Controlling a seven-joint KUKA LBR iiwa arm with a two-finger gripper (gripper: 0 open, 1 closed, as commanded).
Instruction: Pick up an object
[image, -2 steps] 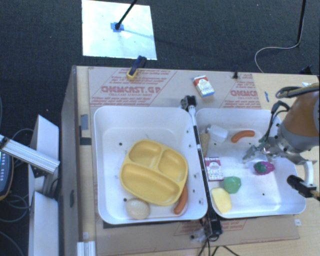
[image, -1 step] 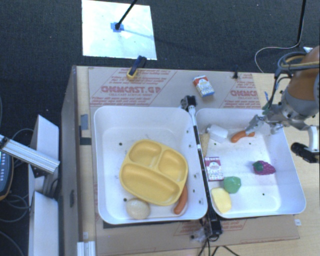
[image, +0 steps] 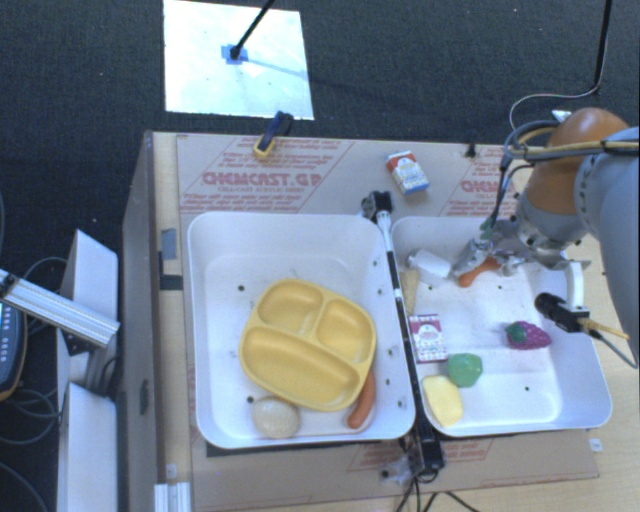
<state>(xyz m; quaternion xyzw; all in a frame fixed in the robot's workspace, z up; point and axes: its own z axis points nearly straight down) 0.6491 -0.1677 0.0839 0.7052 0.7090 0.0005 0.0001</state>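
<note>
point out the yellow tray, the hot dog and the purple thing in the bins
yellow tray (image: 300, 350): camera view, floor of its long compartment, left bin.
hot dog (image: 363, 402): camera view, middle of its length, beside the tray's lower right edge.
purple thing (image: 527, 335): camera view, centre of its body, right bin.

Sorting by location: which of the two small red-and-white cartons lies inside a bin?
The carton in the right bin, beside the divider. The other carton sits outside, on the board behind the bins.

This looks like a robot lab: a big grey robot arm (image: 600, 190) reaches over a bench (image: 300, 165) with two white bins (image: 215, 300) of toy food, and loose cables (image: 30, 400) on the dark carpet
</note>
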